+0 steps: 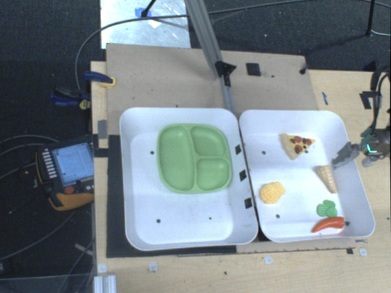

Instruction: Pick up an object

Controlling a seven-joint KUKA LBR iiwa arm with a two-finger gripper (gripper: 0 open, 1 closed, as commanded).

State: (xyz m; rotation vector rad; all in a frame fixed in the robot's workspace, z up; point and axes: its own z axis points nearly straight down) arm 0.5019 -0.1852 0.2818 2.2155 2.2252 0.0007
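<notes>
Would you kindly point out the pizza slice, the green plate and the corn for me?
pizza slice (297, 144): camera view, on its topped middle.
green plate (177, 154): camera view, on the floor of its large left compartment.
corn (272, 192): camera view, on the middle of its yellow surface.

A tan bench top (183, 78) stands on a dark speckled carpet (43, 35) crossed by black cables (263, 8), with a black mat (113, 206) under the bench's left part. A shiny metal sheet (131, 11) lies on the floor beyond the bench, a grey pole (204, 26) slants across it, and blue and yellow clamps (85, 90) grip the bench's left edge. A handheld pendant (67, 170) with a blue screen and orange base lies on the carpet at left, under even light.
</notes>
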